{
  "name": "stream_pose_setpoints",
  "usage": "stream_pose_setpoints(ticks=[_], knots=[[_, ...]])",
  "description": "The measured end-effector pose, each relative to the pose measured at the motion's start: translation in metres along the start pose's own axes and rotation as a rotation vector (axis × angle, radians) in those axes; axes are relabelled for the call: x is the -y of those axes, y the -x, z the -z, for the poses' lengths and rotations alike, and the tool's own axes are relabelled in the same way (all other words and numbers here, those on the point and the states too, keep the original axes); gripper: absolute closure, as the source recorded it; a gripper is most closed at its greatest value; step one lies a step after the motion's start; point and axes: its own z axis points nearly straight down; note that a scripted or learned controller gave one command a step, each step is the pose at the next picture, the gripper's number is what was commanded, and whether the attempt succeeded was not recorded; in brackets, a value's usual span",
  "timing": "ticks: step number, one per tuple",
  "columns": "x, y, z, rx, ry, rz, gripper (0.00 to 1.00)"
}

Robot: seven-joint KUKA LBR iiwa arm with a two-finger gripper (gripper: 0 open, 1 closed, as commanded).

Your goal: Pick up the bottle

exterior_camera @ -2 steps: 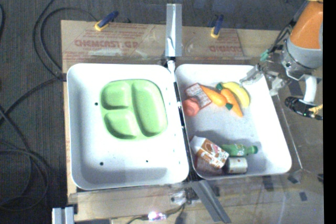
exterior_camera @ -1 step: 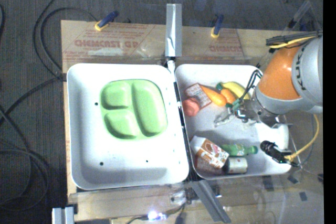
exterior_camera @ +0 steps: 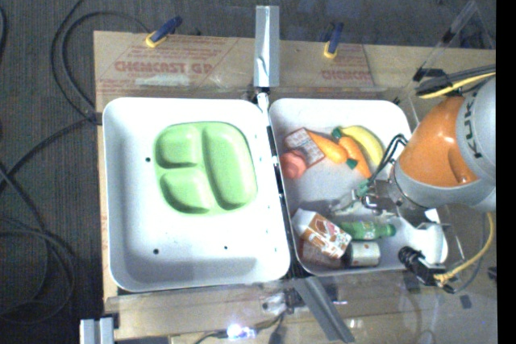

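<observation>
Claw (exterior_camera: 364, 204) above green bottle (exterior_camera: 369, 230) (grip state unclear), arm (exterior_camera: 476, 142) lettered "KU"

"KU" on arm (exterior_camera: 477, 133) (partly cropped)

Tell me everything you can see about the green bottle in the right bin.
The bottle is small and green, glossy like plastic or glass, lying on its side along the near part of the right bin. Its right end is hidden under the arm. The gripper hangs just above it; whether they touch is unclear. A brown carton lies by its left end and a small can just in front. Any label is too small to read.
</observation>
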Motion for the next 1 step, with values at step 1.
stream_pose_setpoints(ticks=[1], knots=[[-0.001,0.0001,0.0085,-0.001,0.0,-0.001,1.0]])
